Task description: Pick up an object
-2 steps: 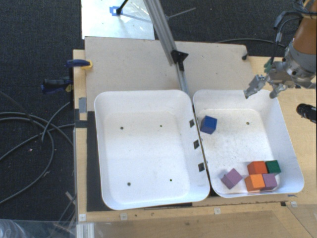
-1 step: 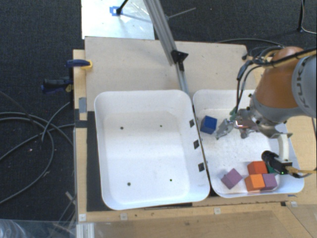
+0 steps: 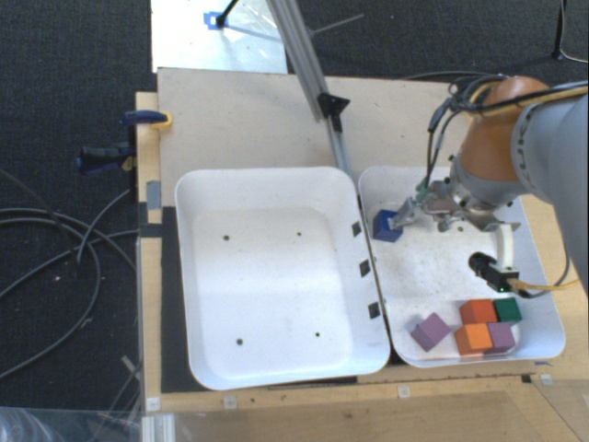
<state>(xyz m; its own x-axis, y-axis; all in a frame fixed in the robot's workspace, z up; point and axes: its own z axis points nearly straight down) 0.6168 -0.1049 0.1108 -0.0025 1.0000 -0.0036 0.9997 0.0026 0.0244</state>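
The bench point(image 3: 248, 122) carries two shallow white bins side by side. The left bin point(image 3: 198, 201) holds no loose items on its visible floor, which shows four small dark marks. The right bin point(image 3: 543, 339) contains all the blocks.

The arm point(image 3: 543, 145) (grey, with an orange band above the wrist) enters from the right and reaches over the upper part of the right bin. The gripper point(image 3: 405, 215) sits low, near that bin's left wall, directly beside a blue block point(image 3: 386, 226). The block lies on the bin floor next to the divide between the two bins. The gripper appears to touch the block's right side; whether it is released or clenched cannot be told from this angle, and the block is not visibly between its tips.

The remaining blocks are grouped in the lower right corner of the right bin:
- purple block point(image 3: 430, 331), slightly apart to the left
- red block point(image 3: 477, 311)
- orange block point(image 3: 474, 338)
- green block point(image 3: 507, 309)
- a second, pale purple block point(image 3: 502, 336)

These last four sit touching one another, well apart from the gripper.
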